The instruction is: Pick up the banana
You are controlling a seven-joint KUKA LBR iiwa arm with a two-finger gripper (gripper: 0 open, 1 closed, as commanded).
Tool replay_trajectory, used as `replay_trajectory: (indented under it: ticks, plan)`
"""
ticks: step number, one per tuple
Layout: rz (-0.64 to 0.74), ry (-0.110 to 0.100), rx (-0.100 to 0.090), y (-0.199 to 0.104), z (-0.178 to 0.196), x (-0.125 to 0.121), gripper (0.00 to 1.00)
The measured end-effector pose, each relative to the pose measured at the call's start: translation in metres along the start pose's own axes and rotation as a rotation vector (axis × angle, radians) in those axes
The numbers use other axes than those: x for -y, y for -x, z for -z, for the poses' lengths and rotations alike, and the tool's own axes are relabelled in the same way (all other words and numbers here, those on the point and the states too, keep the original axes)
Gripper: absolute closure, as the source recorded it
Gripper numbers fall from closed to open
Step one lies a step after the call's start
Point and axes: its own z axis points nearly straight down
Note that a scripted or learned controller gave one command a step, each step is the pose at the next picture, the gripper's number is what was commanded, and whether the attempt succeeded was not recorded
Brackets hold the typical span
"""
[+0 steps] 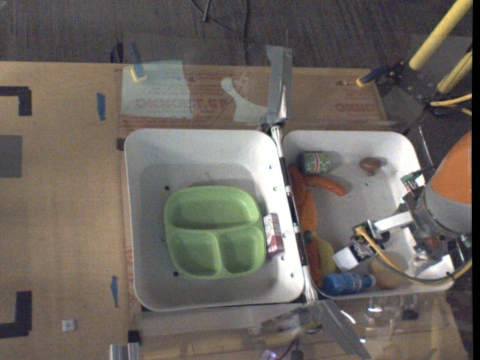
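Tool (433,244) low in the right bin (397,145), by its right wall; how far open cannot be told. Banana (325,255) lies well apart, against the left wall, just beside a blue bottle (349,282). The white floor shows at mid-bin.

Faint reddish lettering (177,105) on cardboard (322,88), illegible.

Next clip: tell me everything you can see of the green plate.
The plate is light green, seemingly plastic, a rounded rectangle with three compartments: one long one on the far side, two smaller ones nearer the camera. It lies flat, right way up, slightly turned, on the floor of the left bin, toward the right wall. A small dark packet sits at its right rim, apparently touching it.
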Motion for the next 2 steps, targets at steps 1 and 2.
replay_trajectory:
  ticks: [1, 2]
  plan:
    - [-0.069, 0.004, -0.003, -0.040, 0.091, -0.070, 0.00]
    - [0.240, 0.001, -0.001, 0.006, 0.044, -0.042, 0.00]
